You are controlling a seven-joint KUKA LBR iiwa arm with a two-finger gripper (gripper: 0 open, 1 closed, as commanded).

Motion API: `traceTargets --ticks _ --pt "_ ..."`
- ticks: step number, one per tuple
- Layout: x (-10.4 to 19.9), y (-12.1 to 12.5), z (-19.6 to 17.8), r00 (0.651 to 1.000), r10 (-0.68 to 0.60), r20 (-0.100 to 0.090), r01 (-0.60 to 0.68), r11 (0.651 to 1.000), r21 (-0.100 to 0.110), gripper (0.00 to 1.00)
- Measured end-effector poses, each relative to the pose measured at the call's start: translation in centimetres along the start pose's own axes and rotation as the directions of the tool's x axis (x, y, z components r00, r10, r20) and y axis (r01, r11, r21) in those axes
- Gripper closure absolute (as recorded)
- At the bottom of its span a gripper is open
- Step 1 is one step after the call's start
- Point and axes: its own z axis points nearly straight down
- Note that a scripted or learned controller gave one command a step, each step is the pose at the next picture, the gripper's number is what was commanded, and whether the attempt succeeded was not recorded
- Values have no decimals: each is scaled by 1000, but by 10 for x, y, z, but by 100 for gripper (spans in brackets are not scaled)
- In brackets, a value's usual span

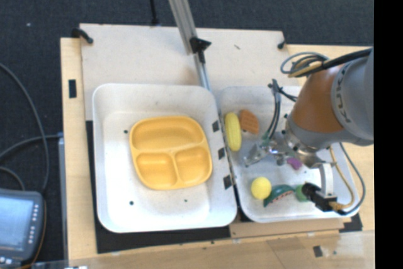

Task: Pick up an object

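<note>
I am looking down at a slant on a pale wooden bench (126, 53) that carries 2 shallow white bins side by side. The left bin (113, 211) holds 1 yellow tray (170, 151) with 3 compartments, lying flat near the bin's middle. A silver metal post (179, 3) rises from between the bins toward the top of the view.

My arm (330, 104), grey with an orange band, reaches in from the right and hangs over the right bin (245, 97). My gripper (277, 151) sits below the orange band, over the middle of that bin. I cannot tell how it stands or whether it has hold of anything, since my own wrist covers much of it.

The right bin holds several small objects. A long yellow object (233, 131) lies against the bin's left wall, with a brown-orange object (249, 121) just beside it on its right. A small purple object (294, 162) shows just beside my gripper, partly hidden. Nearer the front edge sits a yellow ball (261, 188), and a dark green object (283, 194) lies just to its right. A black and white part (321, 189) hangs near the bin's front right corner.

A grey screen (19, 223) sits at the lower left, off the bench.
</note>
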Motion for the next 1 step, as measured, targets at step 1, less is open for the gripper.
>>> traceTargets --ticks 1 --pt "-1 2 -14 1000 6 -1 -6 1000 -8 100"
